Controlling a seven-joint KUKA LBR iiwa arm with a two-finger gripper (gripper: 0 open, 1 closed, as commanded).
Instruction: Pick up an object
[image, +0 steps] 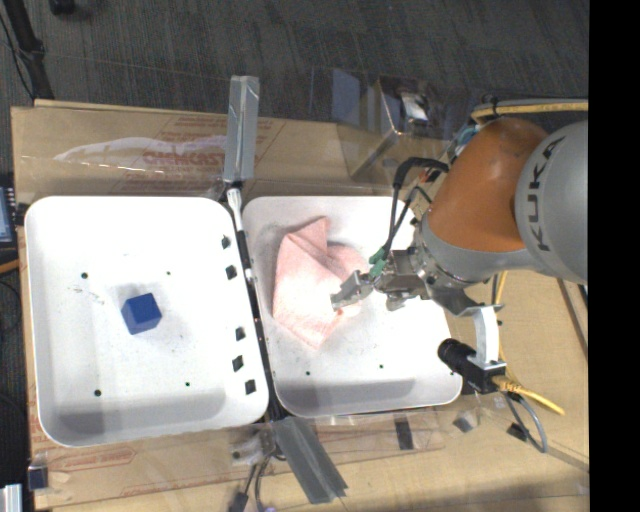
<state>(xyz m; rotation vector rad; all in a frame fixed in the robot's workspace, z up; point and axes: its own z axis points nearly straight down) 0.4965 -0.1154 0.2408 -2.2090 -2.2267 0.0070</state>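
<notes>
1. The gripper (352, 292) sits right of centre in the frame, low over the right bin (420, 385), with its tip against the right edge of the pink cloth (305, 280). Can't tell if it's open, closed or pinching any fabric, it's too small and blurry there.
2. The cloth is crumpled in the left half of the right bin. Its long axis runs roughly top to bottom of the frame, tilted a little, with one corner poking toward the bin's upper edge and a fold bunched by the gripper.
3. The arm (500, 200) comes in from the right, its orange band and grey casing covering the bin's upper right corner. Cables trail below it.
4. The left bin (60, 400) holds a small blue cube (142, 312), left of its centre, well apart from the cloth.
5. Both bins rest on a brown cardboard-looking bench (120, 145). Dark carpet (300, 40) fills the top of the frame.
</notes>
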